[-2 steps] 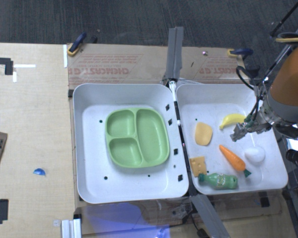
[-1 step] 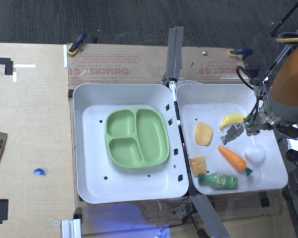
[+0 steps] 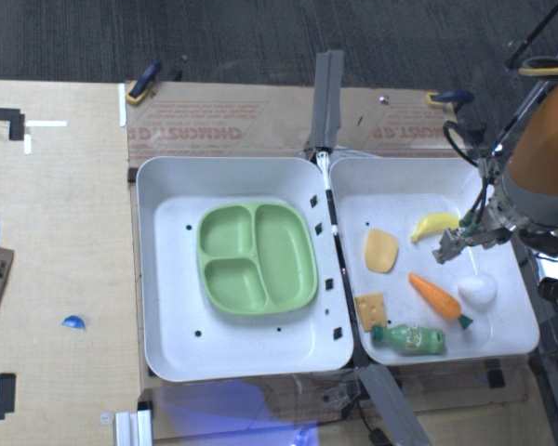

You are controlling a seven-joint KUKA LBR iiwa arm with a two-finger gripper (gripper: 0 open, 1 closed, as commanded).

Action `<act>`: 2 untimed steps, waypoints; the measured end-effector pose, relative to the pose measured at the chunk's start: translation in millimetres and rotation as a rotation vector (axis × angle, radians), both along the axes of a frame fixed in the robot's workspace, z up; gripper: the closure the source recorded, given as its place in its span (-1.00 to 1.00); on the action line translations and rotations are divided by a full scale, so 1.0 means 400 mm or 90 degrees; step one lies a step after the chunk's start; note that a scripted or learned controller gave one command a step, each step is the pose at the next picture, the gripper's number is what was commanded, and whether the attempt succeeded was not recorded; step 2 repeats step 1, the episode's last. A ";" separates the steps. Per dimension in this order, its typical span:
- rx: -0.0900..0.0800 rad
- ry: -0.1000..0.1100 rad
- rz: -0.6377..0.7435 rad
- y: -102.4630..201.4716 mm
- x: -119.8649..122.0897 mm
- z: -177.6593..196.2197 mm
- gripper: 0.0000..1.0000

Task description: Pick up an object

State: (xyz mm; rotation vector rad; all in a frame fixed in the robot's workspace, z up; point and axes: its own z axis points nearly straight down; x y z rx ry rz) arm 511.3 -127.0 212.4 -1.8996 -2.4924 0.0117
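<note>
My gripper (image 3: 454, 245) hangs over the right bin (image 3: 511, 342), just right of and below a yellow banana (image 3: 434, 225). Its fingers look open with nothing between them. Below it lie an orange carrot (image 3: 436, 296) and a white egg (image 3: 477, 291). A pale yellow rounded piece (image 3: 381, 250) rests left of the banana. A tan cracker (image 3: 371, 309) and a green bottle (image 3: 410, 339) lie near the bin's front edge.
The left bin (image 3: 167, 342) holds a green divided plate (image 3: 258, 256). A grey divider (image 3: 327, 110) runs between the bins at the back. The arm's orange band (image 3: 544, 147) and cables crowd the right bin's far right side.
</note>
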 end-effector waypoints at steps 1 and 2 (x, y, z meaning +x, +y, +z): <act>0.002 -0.004 0.051 0.032 -0.061 -0.310 1.00; 0.002 -0.004 0.051 0.032 -0.061 -0.310 1.00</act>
